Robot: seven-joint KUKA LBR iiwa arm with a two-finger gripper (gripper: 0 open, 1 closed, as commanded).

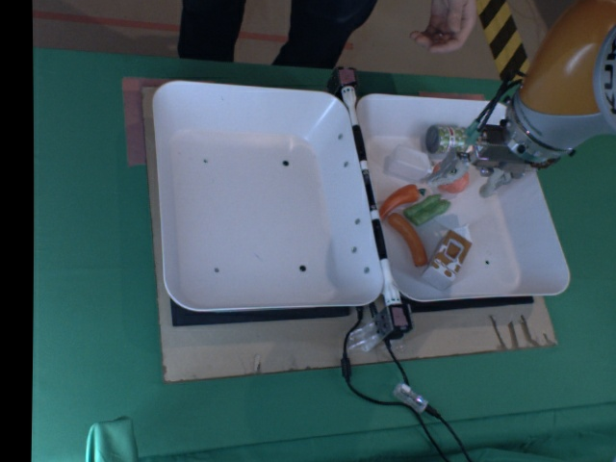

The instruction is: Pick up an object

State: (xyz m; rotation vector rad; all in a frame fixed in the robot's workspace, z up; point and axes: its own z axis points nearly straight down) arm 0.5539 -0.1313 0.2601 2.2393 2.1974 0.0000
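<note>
My gripper (471, 177) hangs over the upper middle of the right bin (539, 258), open, with its two grey fingers spread apart. A small orange-red object (457, 184) lies on the bin floor just under the left finger; nothing is held between the fingers. A green-and-silver can (444, 139) lies just left of the wrist. A clear plastic cup (408, 162) lies further left. Below are a red-orange pepper (399, 198), a green pepper (426, 210), an orange carrot-like piece (409, 241) and a white box with a brown lattice print (447, 256).
The left bin (192, 123) has bare white walls. A black-and-white divider strip (371, 210) runs between the bins, with cables (404, 393) trailing off the front. A person stands at the far edge, one hand (443, 12) above the right bin's back.
</note>
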